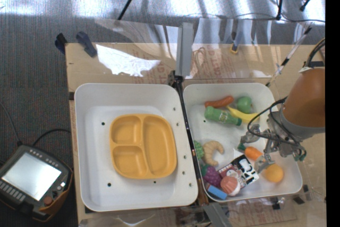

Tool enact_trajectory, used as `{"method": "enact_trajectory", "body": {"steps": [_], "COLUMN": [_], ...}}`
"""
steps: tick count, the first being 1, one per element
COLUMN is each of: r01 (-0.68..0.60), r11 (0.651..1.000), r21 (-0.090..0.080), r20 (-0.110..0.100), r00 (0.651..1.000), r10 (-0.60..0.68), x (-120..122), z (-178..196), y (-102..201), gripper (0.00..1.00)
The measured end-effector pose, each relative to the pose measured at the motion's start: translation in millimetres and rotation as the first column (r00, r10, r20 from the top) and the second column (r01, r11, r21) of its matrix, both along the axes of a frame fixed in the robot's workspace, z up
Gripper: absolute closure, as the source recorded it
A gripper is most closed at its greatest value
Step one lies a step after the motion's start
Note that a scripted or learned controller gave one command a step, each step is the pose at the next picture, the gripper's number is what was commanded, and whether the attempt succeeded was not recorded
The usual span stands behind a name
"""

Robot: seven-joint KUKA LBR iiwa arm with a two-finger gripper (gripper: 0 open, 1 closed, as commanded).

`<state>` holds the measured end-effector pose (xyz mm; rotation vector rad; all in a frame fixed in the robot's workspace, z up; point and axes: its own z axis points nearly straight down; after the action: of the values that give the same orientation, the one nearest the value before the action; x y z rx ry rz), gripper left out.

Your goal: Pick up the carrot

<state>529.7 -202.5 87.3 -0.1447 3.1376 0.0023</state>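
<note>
Bins (85, 114): plain white, both
Tray (142, 145): yellow-orange, three compartments, unpatterned
Carrot (253, 153): bright orange
Bottle (223, 116): green
Banana (241, 113): yellow; apple (244, 103): green beside it
Croissant (213, 151): pale tan
Grapes (212, 176): purple
Carton (245, 169): white with black patches, red edge
Orange (273, 173): orange; arm's band (308, 98): orange too
Bench (133, 61): light wood

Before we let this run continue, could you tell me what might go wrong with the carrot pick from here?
1. The hand sits over a small orange piece, while the long carrot lies at the right bin's far end: it may take the wrong item.
2. The orange ball and the milk carton crowd that spot and could get knocked.
</note>
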Motion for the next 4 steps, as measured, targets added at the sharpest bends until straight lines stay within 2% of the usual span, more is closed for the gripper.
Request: {"method": "enact_trajectory", "body": {"steps": [1, 2, 3, 4], "r01": [-0.137, -0.140, -0.140, -0.252], "r11": [0.991, 0.990, 0.990, 0.968], "r21": [0.001, 0.003, -0.007, 0.010], "r20": [-0.002, 0.000, 0.016, -0.013], "r00": [0.991, 0.990, 0.990, 0.968], "r10": [0.137, 0.140, 0.140, 0.252], "x": [-5.1, -3.8, 46.0, -7.5], "z": [-0.4, 9.6, 134.7, 2.9], "y": [19.0, 20.7, 22.4, 1.9], "gripper": [0.00, 1.00, 1.00, 1.00]}}
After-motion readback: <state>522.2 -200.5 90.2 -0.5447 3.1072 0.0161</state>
